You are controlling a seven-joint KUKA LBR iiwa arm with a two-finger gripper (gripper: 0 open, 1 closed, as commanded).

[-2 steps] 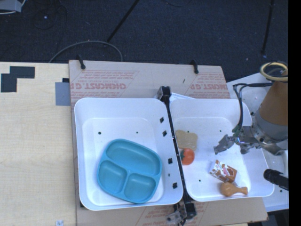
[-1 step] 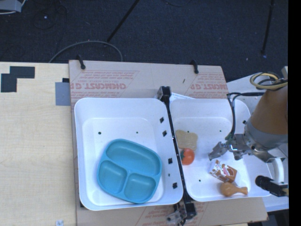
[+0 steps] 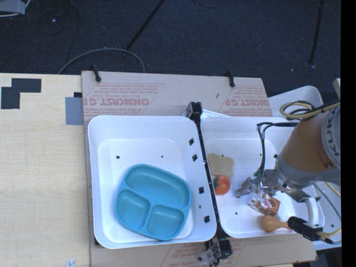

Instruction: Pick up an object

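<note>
- Over the right bin (image 3: 233, 131), the gripper (image 3: 248, 187) hangs low beside a crinkled snack packet (image 3: 266, 204); whether its jaws are released or clenched I cannot tell, since the metal parts blur together there
- That packet, lying near the front of the right bin just under the grey wrist, looks like the nearest candidate for a pick; it appears light, thin and crumpled, so it would likely yield under pressure and could slide out of a shallow pinch
- My judgement is that a hold across a bunched fold near its middle would serve better than a flat edge
- A small red fruit (image 3: 222, 185), perhaps a tomato, sits close to the divider (image 3: 201, 160); round and smooth, it probably rolls and needs a grip across its widest part
- Just behind it lies a tan flat piece (image 3: 220, 164), like a bread slice, seemingly soft and hard to get fingers beneath
- A tan rounded object (image 3: 271, 223) rests near the front wall, touching or almost touching the packet, which crowds any descent there
- Open floor exists in the rear half of the right bin, giving room to lift and retreat
- The left bin (image 3: 111, 132) carries a blue divided plate (image 3: 153, 201), with bare white floor behind it
- The divider and front rim are the edges to clear on any sideways move
</note>
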